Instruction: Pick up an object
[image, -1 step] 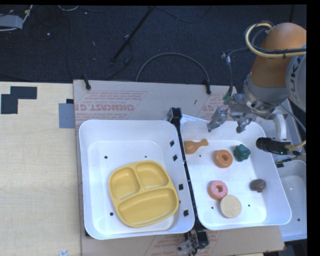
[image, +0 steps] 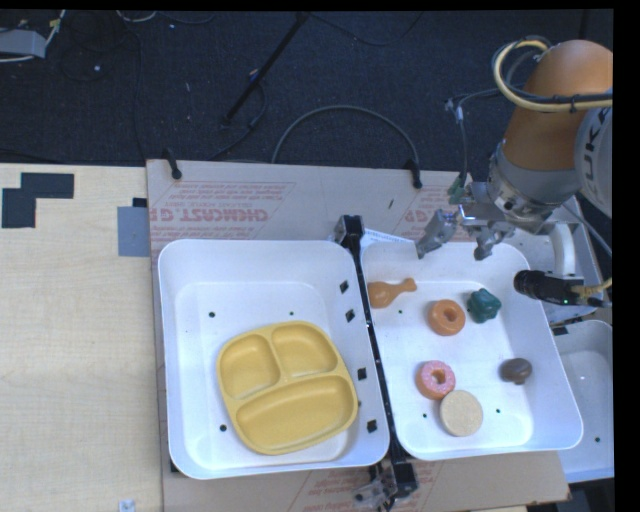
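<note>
The table (image: 70, 340) has a pale wood-grain top, with a few dark grey square patches near its far left corner. A flat sheet of brown cardboard (image: 250, 205) printed with red lettering lies on it, and the two white bins sit on that sheet side by side, their inner rims touching along a black clamp strip. The left bin (image: 190, 270) holds a yellow divided tray (image: 288, 386), lying flat and turned at a slight angle. The right bin (image: 545, 400) holds several small things, scattered apart from each other. Beyond the far edge of the table, dark carpet with loose cables shows.
</note>
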